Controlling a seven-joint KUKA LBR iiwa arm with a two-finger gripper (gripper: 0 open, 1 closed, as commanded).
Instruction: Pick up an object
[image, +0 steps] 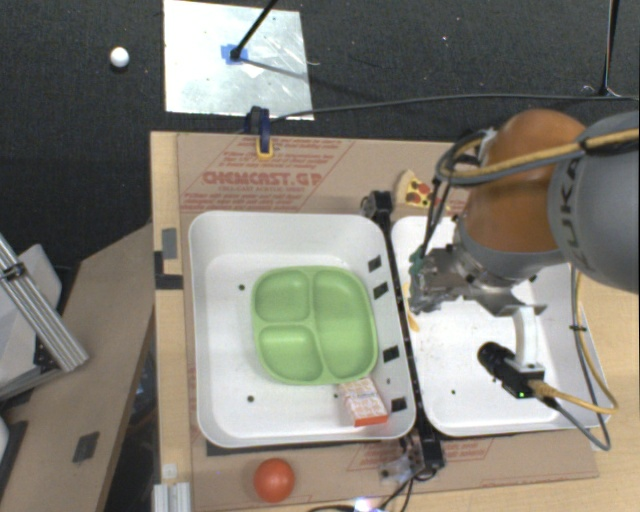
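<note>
Gripper (424, 288) low at right bin's (462, 408) left wall, presumably probing for a pick; claw state unreadable.

The grey arm (600, 190) is stretched over the right bin (455, 405) from its right side. The orange band (515, 185) is seen above the bin's far half. The gripper (422, 288) is held low at the bin's left wall.

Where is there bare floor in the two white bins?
Left bin: bare strips left of the green plate and beyond it; crowded at its near right corner, by the small box. Right bin: bare floor between gripper and near edge.
</note>
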